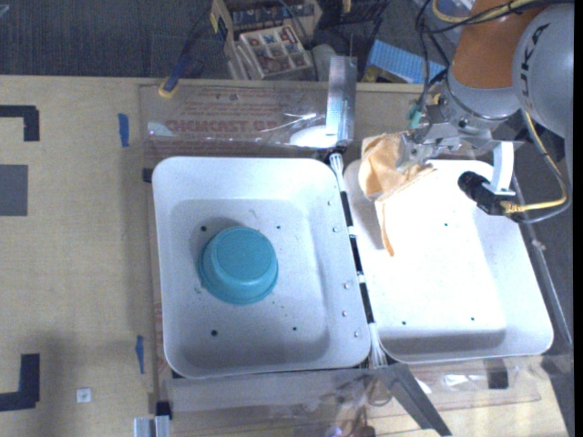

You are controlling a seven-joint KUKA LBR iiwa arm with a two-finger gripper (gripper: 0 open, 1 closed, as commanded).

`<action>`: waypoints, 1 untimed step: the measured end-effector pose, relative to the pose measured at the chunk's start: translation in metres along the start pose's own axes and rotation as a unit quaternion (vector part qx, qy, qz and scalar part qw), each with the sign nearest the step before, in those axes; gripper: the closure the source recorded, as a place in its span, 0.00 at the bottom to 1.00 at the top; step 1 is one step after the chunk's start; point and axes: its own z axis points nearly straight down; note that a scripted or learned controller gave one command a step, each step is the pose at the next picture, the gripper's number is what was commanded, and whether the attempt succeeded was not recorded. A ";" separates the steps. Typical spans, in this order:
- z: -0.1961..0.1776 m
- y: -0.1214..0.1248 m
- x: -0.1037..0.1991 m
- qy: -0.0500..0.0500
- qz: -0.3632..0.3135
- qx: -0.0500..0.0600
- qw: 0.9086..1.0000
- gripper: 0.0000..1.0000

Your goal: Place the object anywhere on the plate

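- White plastic: two shallow bins sit side by side on the table, nearest the camera.
- In the left bin a teal plate, which looks like an upturned dish, lies a little left of centre, with nothing on it.
- The right bin is brightly lit.
- At its far left corner a tan, crumpled, cloth-like object hangs and drapes over the rim; its exact kind cannot be told.
- The claw sits at the object's upper edge and appears to pinch it, with the cloth bunched at its tips.
- Behind, the grey arm with its orange band reaches in from the right.
- Judgement: the carry step is in hand; next the arm must travel left across the divider, stop above the plate, lower and let go.
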 end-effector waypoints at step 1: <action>-0.010 0.001 0.001 -0.001 -0.002 -0.003 1.000 1.00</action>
